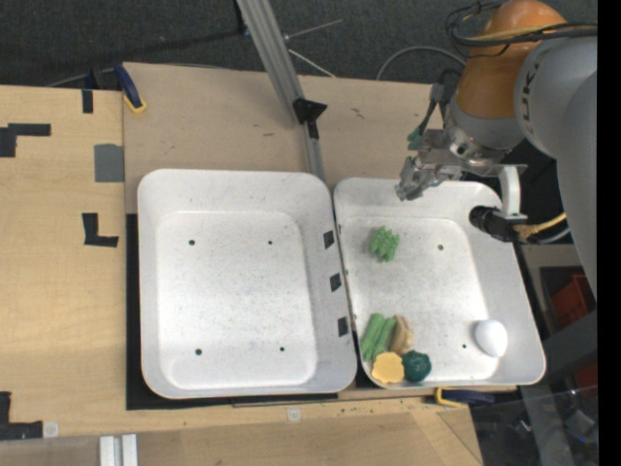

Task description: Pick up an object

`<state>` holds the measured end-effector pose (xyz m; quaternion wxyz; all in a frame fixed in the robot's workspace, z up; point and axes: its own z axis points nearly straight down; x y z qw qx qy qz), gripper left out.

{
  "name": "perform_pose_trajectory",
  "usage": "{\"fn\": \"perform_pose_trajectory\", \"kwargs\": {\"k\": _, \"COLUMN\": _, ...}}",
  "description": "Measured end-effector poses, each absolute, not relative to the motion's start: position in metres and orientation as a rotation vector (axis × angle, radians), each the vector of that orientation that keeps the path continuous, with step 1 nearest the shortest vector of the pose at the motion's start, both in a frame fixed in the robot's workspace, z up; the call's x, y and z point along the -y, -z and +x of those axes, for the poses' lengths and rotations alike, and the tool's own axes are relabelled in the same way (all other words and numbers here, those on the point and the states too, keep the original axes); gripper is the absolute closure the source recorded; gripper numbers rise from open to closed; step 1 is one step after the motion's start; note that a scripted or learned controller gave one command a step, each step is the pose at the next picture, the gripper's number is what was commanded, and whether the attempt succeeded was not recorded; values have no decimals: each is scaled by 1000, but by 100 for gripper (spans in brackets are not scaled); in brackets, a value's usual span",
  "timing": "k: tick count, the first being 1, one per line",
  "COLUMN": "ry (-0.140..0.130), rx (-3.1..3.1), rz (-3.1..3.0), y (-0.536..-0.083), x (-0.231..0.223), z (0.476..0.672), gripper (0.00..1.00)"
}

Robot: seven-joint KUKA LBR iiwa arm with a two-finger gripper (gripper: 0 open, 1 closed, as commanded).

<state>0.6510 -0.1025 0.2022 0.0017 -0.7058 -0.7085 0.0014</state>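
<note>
Hovering over the far edge of the right bin (505,260), the gripper (415,181) hangs from the grey arm (553,85), and from here I can't tell how its jaws stand; nothing shows in its grasp. Below it sits a green toy (383,244), well apart, mid-bin. Along the near wall there's a cluster: a green pod (375,335), a tan piece (401,334), a yellow lump (388,368), a teal ball (416,365). A white ball (490,338) rests near the right corner. Beside it lies the left bin (233,270).
</note>
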Motion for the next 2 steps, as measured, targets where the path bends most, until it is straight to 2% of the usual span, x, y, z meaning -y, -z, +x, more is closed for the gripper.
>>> {"fn": "perform_pose_trajectory", "kwargs": {"k": 2, "ry": 0, "rx": 2227, "rz": -2211, "y": -213, "x": 4, "z": 598, "gripper": 100}}
